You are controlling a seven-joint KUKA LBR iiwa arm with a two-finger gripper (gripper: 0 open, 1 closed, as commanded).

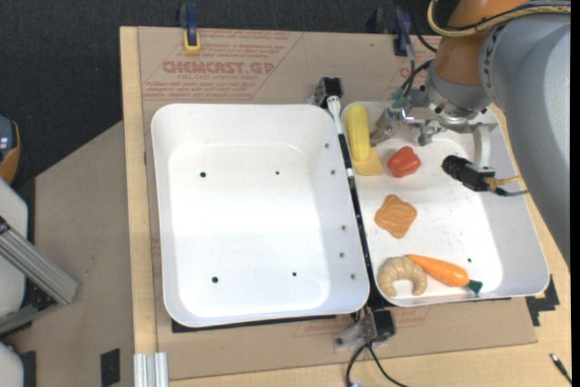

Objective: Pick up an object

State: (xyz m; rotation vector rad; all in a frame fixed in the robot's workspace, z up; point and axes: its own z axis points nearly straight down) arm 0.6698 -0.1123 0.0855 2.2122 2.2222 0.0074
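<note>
Reaching in from the right, the grey arm (535,77) with its orange band holds its jaws (405,127) low over the back of the right bin (507,276); whether they are released or clenched I cannot tell; nothing shows between them. Just below sits a red tomato (404,162); beside it a corn cob (357,130) on a yellow block (367,164), then an orange biscuit (395,217), a croissant (402,275) and a carrot (441,271). Red lettering on the worktop (227,63) reads "CHEMCAST GP". The left bin (254,204) lies alongside.

Yellow corn (358,132), red tomato (404,162), orange carrot (439,269), white bins (181,222)
</note>
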